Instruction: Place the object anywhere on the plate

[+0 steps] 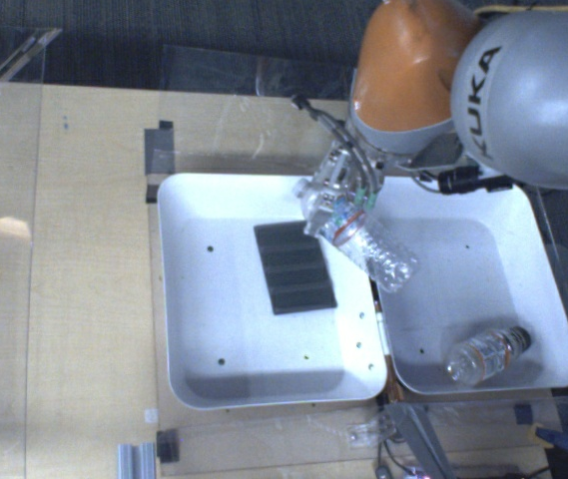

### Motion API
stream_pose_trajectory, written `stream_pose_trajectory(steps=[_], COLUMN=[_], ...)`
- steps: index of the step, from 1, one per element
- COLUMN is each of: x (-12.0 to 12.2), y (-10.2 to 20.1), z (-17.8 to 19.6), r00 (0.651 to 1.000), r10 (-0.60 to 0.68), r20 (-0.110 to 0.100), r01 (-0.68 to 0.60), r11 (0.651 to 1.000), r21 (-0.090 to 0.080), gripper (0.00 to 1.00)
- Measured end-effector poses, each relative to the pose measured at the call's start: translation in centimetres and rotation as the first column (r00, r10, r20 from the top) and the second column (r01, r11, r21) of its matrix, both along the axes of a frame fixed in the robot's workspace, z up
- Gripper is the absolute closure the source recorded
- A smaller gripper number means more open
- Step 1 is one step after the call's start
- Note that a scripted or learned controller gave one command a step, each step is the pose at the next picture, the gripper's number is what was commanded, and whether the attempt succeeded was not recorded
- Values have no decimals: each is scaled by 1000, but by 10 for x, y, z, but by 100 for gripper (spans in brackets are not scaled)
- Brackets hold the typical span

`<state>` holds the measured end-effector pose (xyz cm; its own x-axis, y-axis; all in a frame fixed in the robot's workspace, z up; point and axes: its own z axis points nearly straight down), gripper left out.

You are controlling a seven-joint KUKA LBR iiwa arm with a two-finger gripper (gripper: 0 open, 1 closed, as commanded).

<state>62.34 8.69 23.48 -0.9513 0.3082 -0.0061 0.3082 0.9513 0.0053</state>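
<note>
Clamped, as far as the cluttered view allows, on the cap end of a clear plastic bottle, with the gripper poised over the seam between the two bins. Slanting down and to the right from the jaws, that bottle, its far end reaching past the divider and over the near-left corner of the right bin. Just left of the jaws and below them, a dark ribbed plate flat on the floor of the left bin, close to the bottle but apart from it. Lying on its side near the front edge of the right bin, well apart from the jaws, a second clear bottle with a dark cap. Reaching in from the upper right, the grey arm, its orange band directly above the wrist, wrist angled down and leftward. Beneath both bins, a pale wooden worktop.
</note>
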Motion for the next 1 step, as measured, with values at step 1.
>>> stream_pose_trajectory(steps=[1], x=[21], y=[-30], z=[44], r00=[978], r10=[208], r20=[4], r01=[-208], r11=[978], r21=[-2], gripper=[100])
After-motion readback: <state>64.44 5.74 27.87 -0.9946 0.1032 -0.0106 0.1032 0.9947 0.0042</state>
